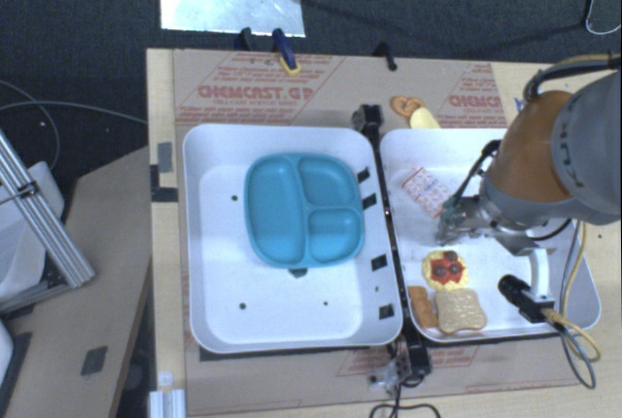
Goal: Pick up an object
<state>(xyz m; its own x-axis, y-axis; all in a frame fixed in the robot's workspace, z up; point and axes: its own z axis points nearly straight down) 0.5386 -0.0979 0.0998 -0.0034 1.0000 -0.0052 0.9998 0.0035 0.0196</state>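
Observation:
My gripper (450, 227) hangs low over the middle of the right bin (583, 304), with the grey and orange arm behind it to the right. Just below it lies a yellow round piece with a red top (445, 268). Further toward the front lie a slice of toast (460, 310) and a small brown cracker (420, 302). A clear packet with pink print (422, 187) rests up and to the left of the gripper. I see nothing between the gripper and these things that shows a hold.
The left bin (219, 309) bears a blue divided plate (301, 210). Behind the right bin, on the cardboard, lie a brown pretzel-like piece (405, 104) and a yellow piece (425, 120). A black divider (385, 222) runs between the bins.

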